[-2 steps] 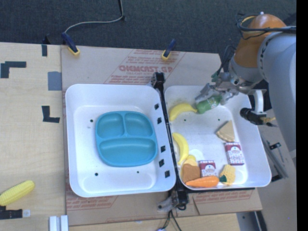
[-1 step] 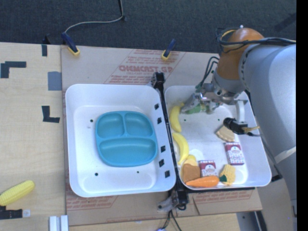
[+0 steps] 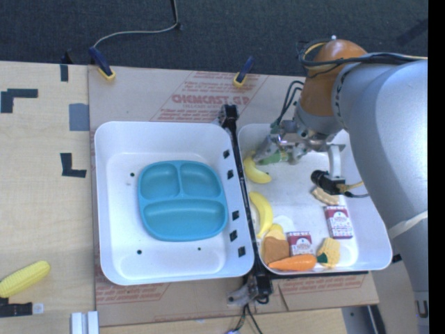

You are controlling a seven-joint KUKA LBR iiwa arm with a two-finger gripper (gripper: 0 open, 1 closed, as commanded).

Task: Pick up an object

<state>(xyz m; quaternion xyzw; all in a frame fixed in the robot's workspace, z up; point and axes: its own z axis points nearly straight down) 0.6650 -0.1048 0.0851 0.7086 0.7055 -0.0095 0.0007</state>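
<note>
- Banana (image 3: pixel 256 172): a short yellow toy fruit in the upper left corner of the right bin (image 3: pixel 361 252), close to the divider. Its long axis runs from upper left to lower right, curving slightly. From where I stand it looks the likeliest object for this pick, being the piece nearest the tool.
- Gripper (image 3: pixel 272 154): hangs just above and to the right of the banana's upper end, over the bin's upper left part. Something green shows at its tip; whether this is part of the tool or a held item I cannot tell, nor can I tell whether the tool is spread or closed.
- Key relation: the banana lies down and to the left of the tip, near but seemingly apart from it. A short shift that way, with the closing direction set across the fruit's long axis, would probably be needed.
- Arm (image 3: pixel 375 117): grey, with an orange band (image 3: pixel 325 82), entering from the right of the frame and covering the bin's right side.
- Other contents, lower in the same bin: a second, larger banana (image 3: pixel 262 213), two small red-and-white cartons (image 3: pixel 338 223), an orange carrot (image 3: pixel 292 262).
- Left bin (image 3: pixel 111 145): holds a blue divided plate (image 3: pixel 183 200).
- Lower left of the frame, outside both bins: a yellow corn cob (image 3: pixel 24 277) on the bench.
</note>
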